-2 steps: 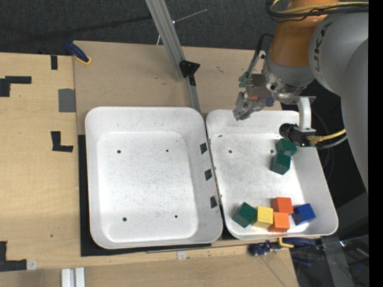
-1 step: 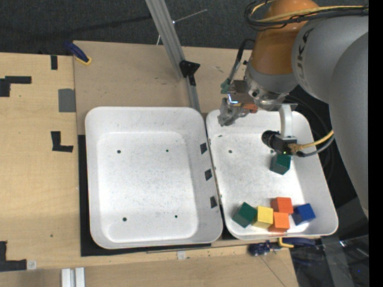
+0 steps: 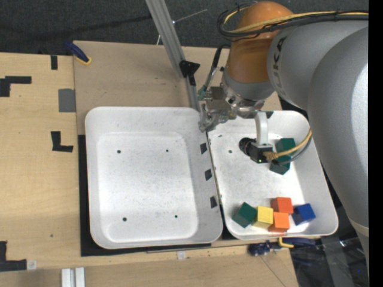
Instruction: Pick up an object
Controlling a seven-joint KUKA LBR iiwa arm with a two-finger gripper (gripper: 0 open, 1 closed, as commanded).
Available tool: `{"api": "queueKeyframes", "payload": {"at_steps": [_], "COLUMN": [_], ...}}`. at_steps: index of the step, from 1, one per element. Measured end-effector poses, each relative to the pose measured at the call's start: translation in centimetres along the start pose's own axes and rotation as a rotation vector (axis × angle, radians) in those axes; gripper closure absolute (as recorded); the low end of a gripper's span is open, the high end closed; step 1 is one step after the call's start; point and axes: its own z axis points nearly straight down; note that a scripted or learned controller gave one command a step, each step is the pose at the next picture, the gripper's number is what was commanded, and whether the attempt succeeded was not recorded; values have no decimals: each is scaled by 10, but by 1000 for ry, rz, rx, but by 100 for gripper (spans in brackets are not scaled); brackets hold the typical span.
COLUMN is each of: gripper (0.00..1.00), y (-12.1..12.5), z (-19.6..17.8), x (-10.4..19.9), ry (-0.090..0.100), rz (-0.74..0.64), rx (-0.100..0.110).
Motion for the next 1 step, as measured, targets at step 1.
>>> {"api": "queueKeyframes", "payload": {"at_steps": [1], "gripper": [100], "y": [-20], "z": [8], "x": [49], "ry": [0], "rz": [0], "rx": [1]}}
